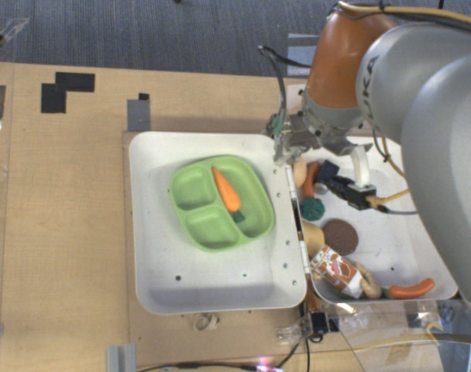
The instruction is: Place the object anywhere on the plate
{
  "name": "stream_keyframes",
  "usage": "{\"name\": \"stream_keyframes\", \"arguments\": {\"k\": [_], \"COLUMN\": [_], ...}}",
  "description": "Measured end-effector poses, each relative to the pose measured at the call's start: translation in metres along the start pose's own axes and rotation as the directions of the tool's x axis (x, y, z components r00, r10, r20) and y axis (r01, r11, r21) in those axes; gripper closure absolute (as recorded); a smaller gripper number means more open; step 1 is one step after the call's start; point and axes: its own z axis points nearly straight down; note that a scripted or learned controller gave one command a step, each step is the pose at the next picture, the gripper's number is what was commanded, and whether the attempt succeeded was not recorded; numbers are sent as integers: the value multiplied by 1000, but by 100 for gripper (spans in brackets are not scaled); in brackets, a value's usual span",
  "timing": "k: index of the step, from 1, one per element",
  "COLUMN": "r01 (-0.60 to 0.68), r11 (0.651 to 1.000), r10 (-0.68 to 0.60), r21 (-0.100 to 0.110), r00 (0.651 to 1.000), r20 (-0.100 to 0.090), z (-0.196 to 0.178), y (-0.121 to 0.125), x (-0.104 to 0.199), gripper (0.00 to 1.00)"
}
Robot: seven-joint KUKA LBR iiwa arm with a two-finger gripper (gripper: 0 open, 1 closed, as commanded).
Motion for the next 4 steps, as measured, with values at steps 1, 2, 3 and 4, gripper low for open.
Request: {"name": "stream_keyframes", "arguments": {"k": [1, 2, 3, 4], "r01": [1, 9, 10, 18], "r11": [1000, 1000, 1000, 1000], "r10": [-1, -9, -10, -18], "r21": [1, -7, -5, -13], "r00": [1000, 1000, 1000, 1000], "r20": [1, 3, 3, 6], "z": [1, -12, -11, -24], "y": [0, 2, 2, 5], "x": [0, 1, 1, 1], "gripper": [0, 100, 0, 100]}}
